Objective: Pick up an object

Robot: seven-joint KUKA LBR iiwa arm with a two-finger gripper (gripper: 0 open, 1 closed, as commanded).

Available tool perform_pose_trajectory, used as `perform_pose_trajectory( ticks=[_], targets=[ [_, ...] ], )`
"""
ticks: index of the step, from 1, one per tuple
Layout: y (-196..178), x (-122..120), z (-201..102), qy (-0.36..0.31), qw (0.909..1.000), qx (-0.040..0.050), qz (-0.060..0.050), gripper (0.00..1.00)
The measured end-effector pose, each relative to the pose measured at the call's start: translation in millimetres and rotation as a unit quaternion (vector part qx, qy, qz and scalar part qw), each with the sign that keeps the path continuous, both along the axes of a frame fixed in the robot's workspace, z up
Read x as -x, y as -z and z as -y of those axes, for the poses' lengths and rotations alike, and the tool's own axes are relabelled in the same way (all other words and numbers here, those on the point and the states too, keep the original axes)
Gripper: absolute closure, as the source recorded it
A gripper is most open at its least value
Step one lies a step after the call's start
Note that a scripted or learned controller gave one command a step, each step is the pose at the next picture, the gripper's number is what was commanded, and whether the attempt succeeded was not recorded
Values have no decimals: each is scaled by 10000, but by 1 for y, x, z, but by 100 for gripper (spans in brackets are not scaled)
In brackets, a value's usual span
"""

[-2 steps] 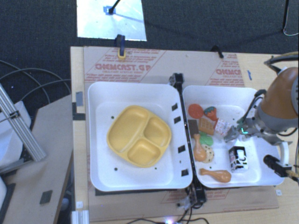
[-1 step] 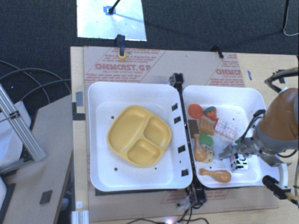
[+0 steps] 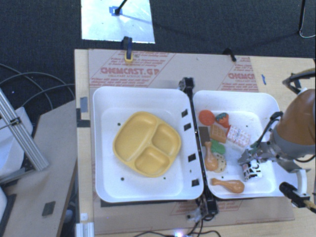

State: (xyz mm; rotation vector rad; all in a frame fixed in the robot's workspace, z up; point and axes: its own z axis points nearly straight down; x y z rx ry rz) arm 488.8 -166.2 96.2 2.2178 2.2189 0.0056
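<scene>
- The arm (image 3: 298, 127) comes in from the right, its orange band a rounded, glossy bulge above grey metal links.
- The gripper (image 3: 252, 163) hangs low over the right bin (image 3: 266, 102); I cannot tell whether it is released or clenched.
- Just under the gripper sits a small white-and-black object (image 3: 253, 172), blocky and patterned; whether it is gripped cannot be told.
- The right bin is shallow white plastic with rounded corners and holds a cluster of toy foods along its left side.
- A round red-orange piece (image 3: 206, 117) lies at the top, beside a red and green piece (image 3: 222, 118).
- Below them lie a square waffle (image 3: 218, 133) with a gridded face and a white box (image 3: 238, 137) with small red marks.
- A green piece (image 3: 218, 146) and a tan drumstick (image 3: 210, 158) lie lower, touching a speckled pale object (image 3: 220, 165).
- A second, smooth, orange-brown drumstick (image 3: 228, 184) lies near the bin's front wall.
- The left bin (image 3: 106, 107) holds a yellow tray (image 3: 147, 143), smooth, with three compartments, turned at an angle.
- Black clips run down the seam (image 3: 193, 132) between the bins.
- The bins rest on cardboard (image 3: 163, 65) with red print, on a pale wood bench (image 3: 81, 73).
- Beyond lie dark carpet (image 3: 39, 23), a shiny metal sheet (image 3: 117, 14), cables and an aluminium rail (image 3: 22, 135).
</scene>
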Motion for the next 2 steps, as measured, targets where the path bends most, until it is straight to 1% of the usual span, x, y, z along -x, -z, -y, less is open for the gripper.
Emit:
perform_pose_trajectory(
  ticks=[1, 2],
  targets=[
    [-17, -44, -80, -55, 10000, -8, -6, 100],
    [-134, -87, -162, -69, 10000, -13, 47, 100]
  ],
)
